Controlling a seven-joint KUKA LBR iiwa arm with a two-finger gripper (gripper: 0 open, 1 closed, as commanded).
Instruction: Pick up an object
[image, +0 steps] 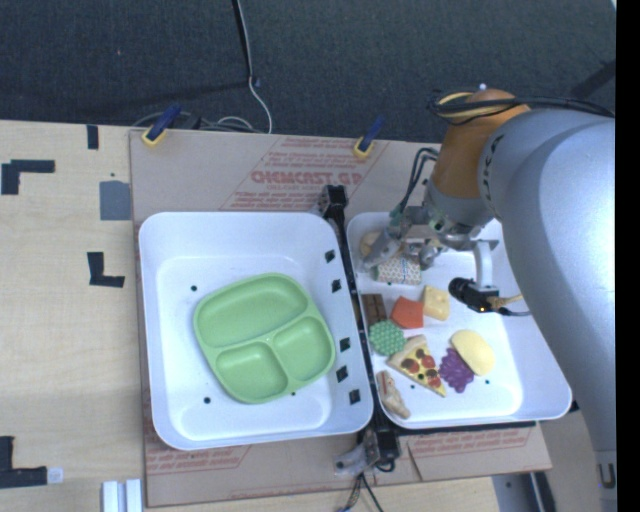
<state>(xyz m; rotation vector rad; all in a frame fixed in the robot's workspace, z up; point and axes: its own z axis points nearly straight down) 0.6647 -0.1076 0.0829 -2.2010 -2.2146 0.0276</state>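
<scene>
gripper (405, 248) low over the upper left part of the right bin (545, 400), reaching in from the frame's right. cannot tell whether parted or closed: too cluttered and small at the tip. nothing seen clamped in it.

likeliest target: speckled piece (402, 270), just below the gripper in the frame, at its tip or under it; touching or a hair apart, cannot tell. long axis seemingly left to right across the frame, though partly hidden. probably calls for a short straight drop rather than any sideways travel. only one arm, so no choice of side.

close by, and easy to snag instead: tan piece (372, 243) just left of the gripper, brown bar (372, 306) below left along the bin wall, red wedge (407, 312) just below the speckled piece.

counted in the right bin, one of each: speckled piece, tan piece, brown bar, red wedge, cheese (436, 302), green round (386, 337), pizza (420, 364), grapes (456, 372), lemon (473, 351), bread (394, 397). ten in all, none lifted.

in the left bin (160, 250): one green plate (262, 335) with three wells, well apart from the gripper.
</scene>
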